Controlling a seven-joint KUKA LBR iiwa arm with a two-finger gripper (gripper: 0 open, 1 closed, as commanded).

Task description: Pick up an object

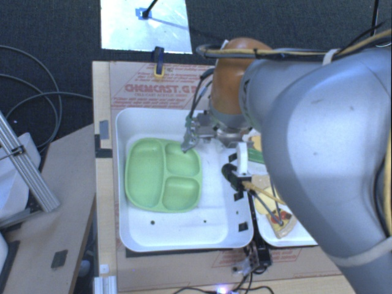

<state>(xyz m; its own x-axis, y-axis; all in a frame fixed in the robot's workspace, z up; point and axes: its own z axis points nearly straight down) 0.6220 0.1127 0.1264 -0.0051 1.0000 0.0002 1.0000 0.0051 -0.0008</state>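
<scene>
A light green divided plate [160,175] lies flat in the left white bin [177,237], filling its left and middle. My gripper [188,142] reaches down from the grey arm over the plate's far right corner, its tip right at the plate's rim. The arm covers most of the right bin [288,241]; a yellow object [264,196] and a pale piece with red marks [282,218] lie in the part of it that shows.
The bins rest on a cardboard sheet [153,87] with red print. A shiny metal plate [144,17] lies beyond it. Cables run along the left, and an aluminium rail [24,164] stands at the left edge.
</scene>
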